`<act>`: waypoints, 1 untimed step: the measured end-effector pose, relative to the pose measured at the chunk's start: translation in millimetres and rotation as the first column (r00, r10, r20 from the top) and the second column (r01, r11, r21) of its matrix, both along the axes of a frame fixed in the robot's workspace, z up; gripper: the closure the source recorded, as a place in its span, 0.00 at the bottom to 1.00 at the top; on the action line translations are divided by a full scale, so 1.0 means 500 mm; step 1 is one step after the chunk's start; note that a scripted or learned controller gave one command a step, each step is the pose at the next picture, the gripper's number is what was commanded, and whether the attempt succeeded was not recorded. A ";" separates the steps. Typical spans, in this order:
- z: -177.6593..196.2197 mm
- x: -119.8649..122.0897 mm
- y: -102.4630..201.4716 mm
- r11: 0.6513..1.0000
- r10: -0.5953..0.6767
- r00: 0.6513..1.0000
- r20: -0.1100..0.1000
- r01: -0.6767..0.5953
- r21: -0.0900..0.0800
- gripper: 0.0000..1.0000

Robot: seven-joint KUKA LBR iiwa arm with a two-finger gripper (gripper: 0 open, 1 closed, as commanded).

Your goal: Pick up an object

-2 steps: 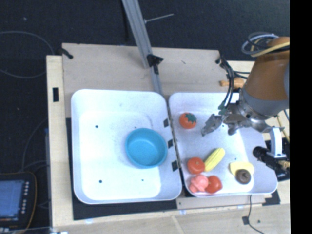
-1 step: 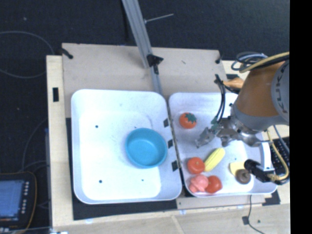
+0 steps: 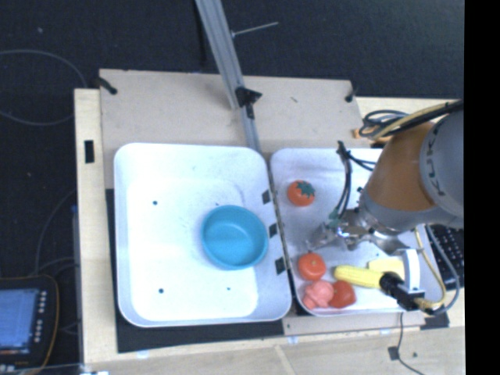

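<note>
I am hanging my gripper [image 3: 323, 235] low over the right bin [image 3: 312, 165], and my fingers are looking parted with nothing between them, though they are small and blurred here. The nearest thing to pick is the orange fruit [image 3: 312, 266] just below my fingertips; a second orange fruit with a green top [image 3: 301, 193] is sitting further up, apart from the rest. I am judging the risk to be the crowding: the lower fruit is lying close to a pink piece [image 3: 316, 294], a red piece [image 3: 342, 294] and a yellow banana [image 3: 358, 275], so my fingers may be nudging a neighbour or closing on a round side that is rolling away. The blue bowl [image 3: 233, 237] in the left bin [image 3: 156, 170] is lying well apart.
</note>
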State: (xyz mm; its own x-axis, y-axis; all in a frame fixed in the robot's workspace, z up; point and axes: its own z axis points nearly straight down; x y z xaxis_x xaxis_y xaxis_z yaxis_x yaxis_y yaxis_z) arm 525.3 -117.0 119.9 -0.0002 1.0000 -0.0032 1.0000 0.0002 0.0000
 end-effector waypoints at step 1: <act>-0.040 0.000 -0.003 1.000 -0.003 1.000 -0.004 0.003 0.003 0.00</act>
State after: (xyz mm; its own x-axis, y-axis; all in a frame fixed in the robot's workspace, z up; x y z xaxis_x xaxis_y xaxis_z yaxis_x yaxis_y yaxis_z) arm 525.3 -118.4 99.9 0.0030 1.0000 0.0000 1.0000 -0.0030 -0.0043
